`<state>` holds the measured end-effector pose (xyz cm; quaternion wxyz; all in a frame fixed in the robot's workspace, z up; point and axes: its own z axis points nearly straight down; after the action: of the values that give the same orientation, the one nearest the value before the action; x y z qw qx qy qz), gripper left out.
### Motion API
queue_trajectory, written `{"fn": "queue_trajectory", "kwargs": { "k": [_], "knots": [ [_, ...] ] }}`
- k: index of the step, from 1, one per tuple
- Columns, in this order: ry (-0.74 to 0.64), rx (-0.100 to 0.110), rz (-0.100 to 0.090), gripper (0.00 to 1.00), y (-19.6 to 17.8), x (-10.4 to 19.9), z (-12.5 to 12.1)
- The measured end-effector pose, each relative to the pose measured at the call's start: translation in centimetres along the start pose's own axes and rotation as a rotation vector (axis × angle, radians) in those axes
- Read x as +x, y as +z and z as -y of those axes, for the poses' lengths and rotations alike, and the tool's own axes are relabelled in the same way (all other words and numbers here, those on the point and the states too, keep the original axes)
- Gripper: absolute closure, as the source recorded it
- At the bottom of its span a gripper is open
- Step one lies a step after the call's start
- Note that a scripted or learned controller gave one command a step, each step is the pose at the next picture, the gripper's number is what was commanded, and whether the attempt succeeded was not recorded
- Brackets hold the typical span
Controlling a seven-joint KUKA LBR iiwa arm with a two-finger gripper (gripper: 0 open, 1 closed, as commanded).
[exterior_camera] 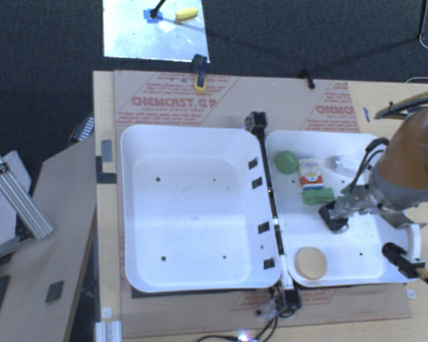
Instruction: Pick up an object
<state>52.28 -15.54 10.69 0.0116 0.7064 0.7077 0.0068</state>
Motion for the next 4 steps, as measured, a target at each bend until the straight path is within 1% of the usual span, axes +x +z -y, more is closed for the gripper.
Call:
{"fn": "queue_trajectory", "kwargs": {
  "k": [1,2,3,4],
  "knots": [
    [0.001,-0.015,0.007,1.00,0.5,1.8,1.4],
    [-0.003,-0.006,-0.002,0.00,0.7,2.4,1.6],
    [-0.009,-0.005,-0.001,0.00,1.5,6.1,-5.1],
    [-0.004,0.022,-0.006,0.00,2.3,5.5,-7.0]
  ]
}}
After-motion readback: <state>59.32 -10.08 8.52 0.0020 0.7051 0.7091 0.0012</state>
